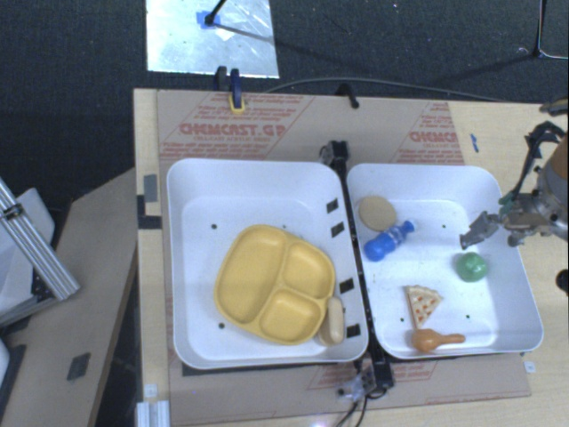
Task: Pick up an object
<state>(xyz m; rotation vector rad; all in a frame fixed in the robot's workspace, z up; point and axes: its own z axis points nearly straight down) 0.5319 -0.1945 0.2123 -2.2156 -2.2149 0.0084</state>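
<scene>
An orange drumstick toy (436, 338) and a pizza-slice toy (423, 303) are seen nearest in the right bin (524, 323). A green ball (472, 266) lies just at five o'clock of the fingers (476, 230), whose grip cannot be told.

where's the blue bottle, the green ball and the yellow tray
blue bottle (386, 241), camera view, middle of its body
green ball (472, 266), camera view, its centre
yellow tray (249, 274), camera view, floor of its large left compartment
</scene>
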